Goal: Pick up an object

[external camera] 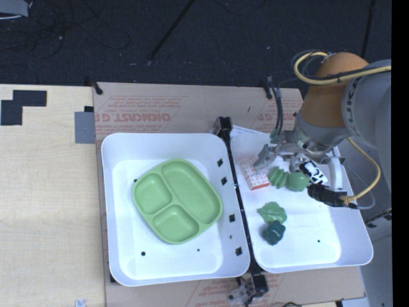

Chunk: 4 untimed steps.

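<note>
Camera view: two shallow white plastic bins side by side on a brown cardboard sheet [153,110] with red print, on a pale wood bench [45,197]. Dark floor at 12 o'clock of frame.

Left white bin [121,248]: holds one light green three-compartment plastic plate [177,200], lying flat near bin centre, rotated at a slant, apart from all bin walls.

Right white bin [332,248]: four loose things.
- Small flat pink-and-white box [255,175] at about 10 o'clock of bin, close to the wall shared with the left bin.
- Mid-green lumpy plastic toy [289,180] just beside the box, on its 3 o'clock side, at about 12 o'clock of bin centre.
- Pale green crumpled-looking piece [271,211] near bin centre.
- Dark teal rounded lump [273,233] touching or just beside the pale green piece, at its 6 o'clock.

Grey arm with orange band [332,88] enters from 3 o'clock of frame, bent down over the upper end of the right bin. Two-finger gripper [279,160] sits low at 12 o'clock of the mid-green toy and 2 o'clock of the box, very near both. Contact not clear. Cannot tell whether gripper is wide or narrow; nothing visibly held.
</note>
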Each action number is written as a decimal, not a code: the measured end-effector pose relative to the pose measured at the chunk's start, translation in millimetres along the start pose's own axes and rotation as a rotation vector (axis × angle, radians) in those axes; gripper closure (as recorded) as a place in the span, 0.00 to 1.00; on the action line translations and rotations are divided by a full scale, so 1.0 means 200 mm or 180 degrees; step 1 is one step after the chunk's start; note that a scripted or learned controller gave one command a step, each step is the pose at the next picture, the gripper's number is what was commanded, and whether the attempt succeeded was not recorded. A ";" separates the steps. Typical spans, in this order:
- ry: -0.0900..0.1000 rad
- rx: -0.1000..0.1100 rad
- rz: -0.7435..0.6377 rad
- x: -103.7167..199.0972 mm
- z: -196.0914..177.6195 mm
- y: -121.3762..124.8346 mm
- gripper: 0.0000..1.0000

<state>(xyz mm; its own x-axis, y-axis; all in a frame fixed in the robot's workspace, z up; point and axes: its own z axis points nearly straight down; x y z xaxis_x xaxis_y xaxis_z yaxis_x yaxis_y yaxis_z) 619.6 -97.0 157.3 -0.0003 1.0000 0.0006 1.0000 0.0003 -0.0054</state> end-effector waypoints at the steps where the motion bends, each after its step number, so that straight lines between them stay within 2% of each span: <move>1: 0.0000 0.0004 0.0004 -0.03 0.23 -0.01 0.00; 2: 0.0000 0.0000 0.0012 -0.04 0.17 -0.01 1.00; 3: -0.0001 -0.0014 0.0016 -0.04 -0.04 -0.01 1.00; 4: -0.0003 -0.0020 0.0020 -0.09 -0.32 -0.04 1.00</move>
<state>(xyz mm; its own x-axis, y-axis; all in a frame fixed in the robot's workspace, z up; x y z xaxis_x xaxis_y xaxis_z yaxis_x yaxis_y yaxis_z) 611.4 -114.2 221.5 0.0060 1.0000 -0.0004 1.0000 -0.0060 0.0010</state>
